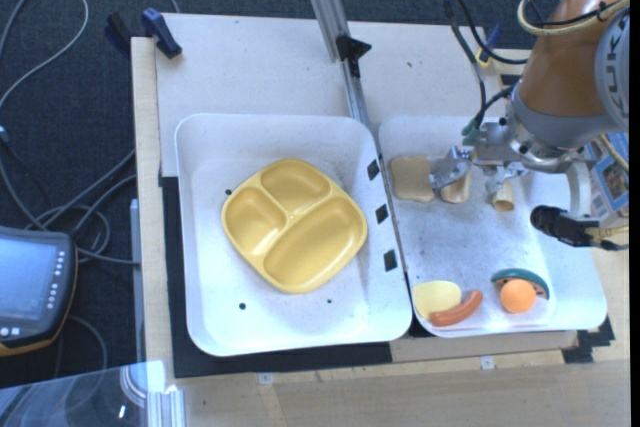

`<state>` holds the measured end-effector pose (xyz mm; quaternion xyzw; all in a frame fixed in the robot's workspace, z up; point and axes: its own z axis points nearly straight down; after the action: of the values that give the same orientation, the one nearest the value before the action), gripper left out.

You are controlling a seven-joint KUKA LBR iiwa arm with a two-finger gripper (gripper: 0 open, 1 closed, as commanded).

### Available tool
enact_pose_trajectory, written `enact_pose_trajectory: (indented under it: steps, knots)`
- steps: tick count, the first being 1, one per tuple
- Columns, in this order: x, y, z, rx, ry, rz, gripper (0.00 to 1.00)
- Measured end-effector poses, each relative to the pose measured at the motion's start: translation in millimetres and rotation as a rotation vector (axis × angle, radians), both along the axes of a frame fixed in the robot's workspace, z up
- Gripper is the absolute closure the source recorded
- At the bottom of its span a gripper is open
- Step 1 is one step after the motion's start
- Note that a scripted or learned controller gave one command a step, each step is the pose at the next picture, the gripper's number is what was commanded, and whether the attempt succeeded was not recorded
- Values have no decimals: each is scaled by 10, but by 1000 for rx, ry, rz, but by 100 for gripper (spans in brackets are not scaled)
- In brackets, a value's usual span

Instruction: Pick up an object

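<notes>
Arm: the grey arm with its orange band (570,45) reaches in from the right, over the far part of the right bin.
End effector: the end effector (478,190) hangs low in the right bin (590,285); its two tan-tipped fingers (503,198) stand apart, with nothing between them.
Tan block: a tan bread-like piece (411,178) lies just left of the end effector, near the bin's left wall.
Near corner of right bin: a yellow piece (436,295), a red sausage (455,311) touching it, and an orange ball (517,296) on a teal ring (524,276).
Left bin: the left bin (200,215) holds a yellow divided plate (293,225).
Tabletop: the pale tabletop (250,65) carries both bins side by side.
</notes>
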<state>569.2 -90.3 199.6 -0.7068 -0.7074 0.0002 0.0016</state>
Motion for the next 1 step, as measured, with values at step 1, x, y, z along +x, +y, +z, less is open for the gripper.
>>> enact_pose_trajectory:
  steps: [1]
  knots:
    - [0, -1, 0, 0, -1, 0, 0]
